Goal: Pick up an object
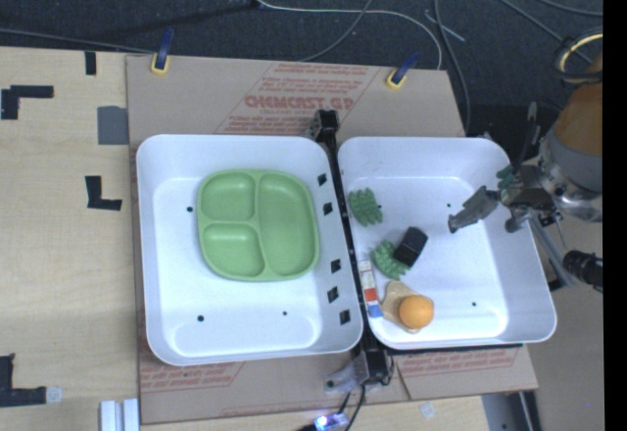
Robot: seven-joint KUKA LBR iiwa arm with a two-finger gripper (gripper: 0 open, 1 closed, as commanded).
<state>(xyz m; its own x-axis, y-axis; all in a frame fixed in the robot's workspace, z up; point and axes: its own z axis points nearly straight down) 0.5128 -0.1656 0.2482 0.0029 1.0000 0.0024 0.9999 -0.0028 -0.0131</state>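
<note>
My gripper [493,215] hangs over the right edge of the right bin [490,157]. It is open, and nothing lies between its fingers. In that bin's left half lie a green leafy toy [365,207], a black block [410,245] touching a second green toy [388,261], and an orange ball [417,312] against a tan piece [396,295]. A thin white strip with red and blue marks [368,285] lies by the bin's left wall. All of these are to the left of the gripper and apart from it.
The left bin [167,223] holds a green divided plate [260,223]. Black clips run along the seam between the bins [338,223]. Cables cross the dark floor behind the bench. The arm's orange band [580,120] is at the right.
</note>
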